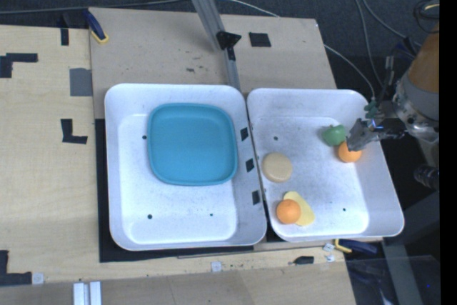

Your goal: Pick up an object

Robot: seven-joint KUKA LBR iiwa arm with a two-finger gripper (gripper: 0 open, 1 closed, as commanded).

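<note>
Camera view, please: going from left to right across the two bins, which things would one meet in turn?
Blue plate → beige disc → orange ball → green object → small orange object → end effector. The yellow piece under the orange ball overlaps it, so I leave it out.

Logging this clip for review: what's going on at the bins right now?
The arm reaches in from the right, its gripper down at the right bin's far right side, right by a green object and an orange ball. Nothing is visibly between its fingers. A beige disc, another orange ball and a yellow piece lie nearer the middle. The left bin holds a blue plate.
</note>
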